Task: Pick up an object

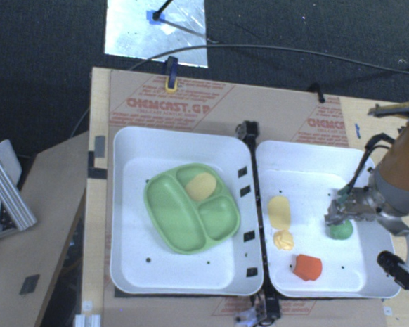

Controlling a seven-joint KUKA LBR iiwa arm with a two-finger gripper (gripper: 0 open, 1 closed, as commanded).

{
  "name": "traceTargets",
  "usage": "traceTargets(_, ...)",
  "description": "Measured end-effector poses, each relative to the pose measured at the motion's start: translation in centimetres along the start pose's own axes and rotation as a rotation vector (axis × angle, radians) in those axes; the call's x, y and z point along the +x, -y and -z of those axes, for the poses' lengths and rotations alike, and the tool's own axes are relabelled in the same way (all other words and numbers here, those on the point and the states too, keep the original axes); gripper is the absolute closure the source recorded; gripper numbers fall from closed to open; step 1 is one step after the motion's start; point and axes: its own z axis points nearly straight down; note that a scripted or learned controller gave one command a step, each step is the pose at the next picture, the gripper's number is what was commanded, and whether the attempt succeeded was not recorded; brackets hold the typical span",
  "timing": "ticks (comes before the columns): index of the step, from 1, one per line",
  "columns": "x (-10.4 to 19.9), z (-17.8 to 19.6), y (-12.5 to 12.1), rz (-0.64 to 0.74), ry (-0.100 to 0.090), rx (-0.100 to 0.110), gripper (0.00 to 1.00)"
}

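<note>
Below, the two-finger gripper (338, 218) hovers over a round green object (341, 230), at three o'clock in the right white bin (310, 164); finger state cannot be told; centre before closing

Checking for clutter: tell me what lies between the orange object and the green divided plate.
In the camera view, the black clips joining the bins lie between the orange object and the green divided plate; otherwise only white bin floor.
</note>
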Motion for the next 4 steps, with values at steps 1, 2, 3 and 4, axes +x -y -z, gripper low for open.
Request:
traceTargets(1, -1.1, 5.8, -0.2, 0.0, 0.002, -0.004, 1.0)
traceTargets(2, -1.1, 7.7, -0.3, 0.001, 0.0, 0.0, 1.0)
traceTargets(3, 3.2, 6.2, -2.5, 0.006, -0.002, 0.002, 1.0)
traceTargets(4, 7.6, 5.1, -5.3, 0.006, -0.001, 0.001, 1.0)
